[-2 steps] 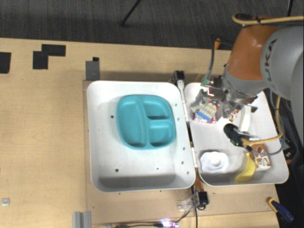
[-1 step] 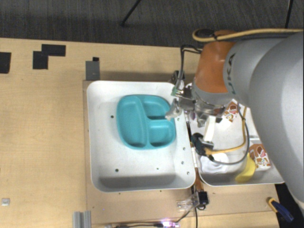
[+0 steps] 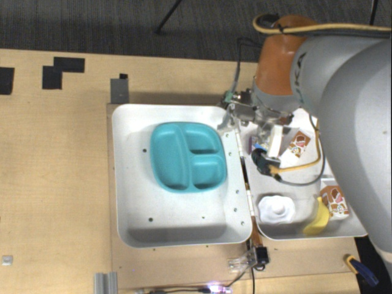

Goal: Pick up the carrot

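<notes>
My gripper (image 3: 256, 141) reaches down into the far left part of the right bin (image 3: 306, 233), close to the wall shared with the left bin. The grey arm with its orange band (image 3: 278, 60) hangs over that bin and covers most of its far half. What lies straight under the gripper is hidden by the wrist.
A teal divided plate (image 3: 187, 157) lies in the left bin (image 3: 131, 182). In the right bin's near part sit a white round container (image 3: 275, 209), a yellow banana-like piece (image 3: 316, 220) and a small printed carton (image 3: 334, 201). Another printed carton (image 3: 299, 144) sits beside the wrist.
</notes>
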You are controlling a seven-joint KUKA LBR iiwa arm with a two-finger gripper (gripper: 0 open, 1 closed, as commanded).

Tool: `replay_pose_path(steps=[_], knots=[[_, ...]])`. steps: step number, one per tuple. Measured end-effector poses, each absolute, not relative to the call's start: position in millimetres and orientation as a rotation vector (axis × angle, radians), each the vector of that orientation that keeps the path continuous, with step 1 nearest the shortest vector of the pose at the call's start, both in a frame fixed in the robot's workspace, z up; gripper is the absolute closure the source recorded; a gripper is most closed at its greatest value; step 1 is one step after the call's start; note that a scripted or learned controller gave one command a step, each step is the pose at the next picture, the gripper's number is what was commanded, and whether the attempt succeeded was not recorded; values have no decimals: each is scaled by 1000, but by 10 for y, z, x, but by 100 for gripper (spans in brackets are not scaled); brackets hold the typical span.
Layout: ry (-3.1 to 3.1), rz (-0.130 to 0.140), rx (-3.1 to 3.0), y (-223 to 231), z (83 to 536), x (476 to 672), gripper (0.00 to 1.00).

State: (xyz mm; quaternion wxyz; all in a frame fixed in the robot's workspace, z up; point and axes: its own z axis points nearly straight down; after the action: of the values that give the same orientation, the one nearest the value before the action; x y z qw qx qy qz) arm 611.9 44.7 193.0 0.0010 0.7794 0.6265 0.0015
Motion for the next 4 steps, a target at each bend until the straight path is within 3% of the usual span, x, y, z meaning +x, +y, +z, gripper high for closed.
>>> replay_pose_path(steps=[1,2,3,4], knots=[[1981,9,2435,469,2043,6130,100],[1953,0,2466,901,1833,5655,100],[2280,10,2147,42,2925,5448,100],[2285,8,2146,57,2909,5444,0]])
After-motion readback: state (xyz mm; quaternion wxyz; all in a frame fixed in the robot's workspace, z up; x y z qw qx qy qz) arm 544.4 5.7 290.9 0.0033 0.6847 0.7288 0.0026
